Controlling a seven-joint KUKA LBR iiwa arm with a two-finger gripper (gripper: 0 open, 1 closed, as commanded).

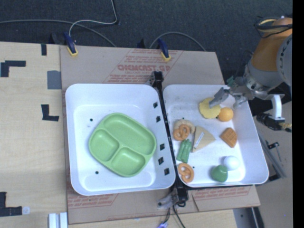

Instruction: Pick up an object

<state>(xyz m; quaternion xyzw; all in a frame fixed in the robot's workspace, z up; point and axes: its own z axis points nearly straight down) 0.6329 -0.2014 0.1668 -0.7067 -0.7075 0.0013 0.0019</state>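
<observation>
Camera view, my gripper [220, 98]: it hangs low over the far part of the right bin [247, 137], near that bin's far right corner, tips down at the yellow piece [208, 109]. (From this slant I cannot tell how the tips stand or whether anything is caught there.)

Camera view, target: I judge the yellow piece, lying flat on the bin floor near the far edge, to be the thing to take, since my tip sits right at its upper edge.

Camera view, neighbours: an orange ball [225, 114] lies just beside the yellow piece on its right; a pretzel [182, 131] and a pale wedge [204, 139] lie toward the bin's middle; a green stick [184, 150] sits against the wedge.

Camera view, near edge: a second pretzel [185, 172], a green and white round thing [223, 170] and a waffle-brown block [229, 137] are well apart from my work.

Camera view, left bin [76, 127]: it carries a green divided tray [122, 144], not my concern.

Doing it well: centre over the yellow piece, not its rim, go down straight, and keep clear of the ball, which would roll at a nudge.

Risk: the piece looks flat and low, so a shallow close may slide over it.

Check: lift slowly and confirm the piece rises with me.
</observation>
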